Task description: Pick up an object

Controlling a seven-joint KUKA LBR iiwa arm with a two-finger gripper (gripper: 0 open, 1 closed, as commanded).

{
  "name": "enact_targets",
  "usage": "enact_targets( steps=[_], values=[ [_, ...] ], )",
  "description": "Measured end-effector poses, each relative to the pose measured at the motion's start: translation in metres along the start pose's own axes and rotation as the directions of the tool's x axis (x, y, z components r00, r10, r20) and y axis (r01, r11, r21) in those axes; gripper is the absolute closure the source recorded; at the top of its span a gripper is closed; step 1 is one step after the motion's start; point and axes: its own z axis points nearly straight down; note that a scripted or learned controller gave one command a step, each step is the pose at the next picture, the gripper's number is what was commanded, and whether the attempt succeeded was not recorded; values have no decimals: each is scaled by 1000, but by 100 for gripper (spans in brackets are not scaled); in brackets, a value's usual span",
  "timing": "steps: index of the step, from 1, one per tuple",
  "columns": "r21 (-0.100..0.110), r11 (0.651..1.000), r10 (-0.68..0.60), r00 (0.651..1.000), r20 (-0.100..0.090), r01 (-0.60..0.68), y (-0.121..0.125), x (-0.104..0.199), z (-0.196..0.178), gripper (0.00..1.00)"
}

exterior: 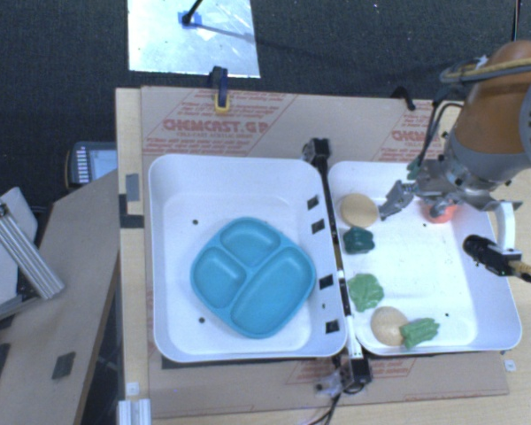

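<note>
Tool (395, 204) over right bin (491, 330), far side, beside beige round piece (358, 209); I cannot tell its grip. Left bin (173, 237): blue divided plate (252, 275).

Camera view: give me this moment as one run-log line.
arm: over right bin | gripper: beside tan round piece, nothing seen held | left bin: blue divided plate | pick: not yet done

Only readable thing here is the red print on the brown board (248, 113) under the bins, looks like "CHEMCAST GP". There's more of the same red lettering near its right corner, too cut off to read.
</note>
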Motion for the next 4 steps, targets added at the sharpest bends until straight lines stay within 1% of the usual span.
enact_targets(
  steps=[1, 2, 3, 4],
  values=[
    [-12, 1000, -2, 1000, 1, 2, 2, 0, -6, 0],
    [-6, 1000, -4, 1000, 0, 4, 4, 10, 44, 0],
    [-11, 1000, -1, 1000, 0, 1, 15, 10, 92, 0],
    [-12, 1000, -1, 1000, 4, 1, 17, 9, 130, 0]
  ],
)
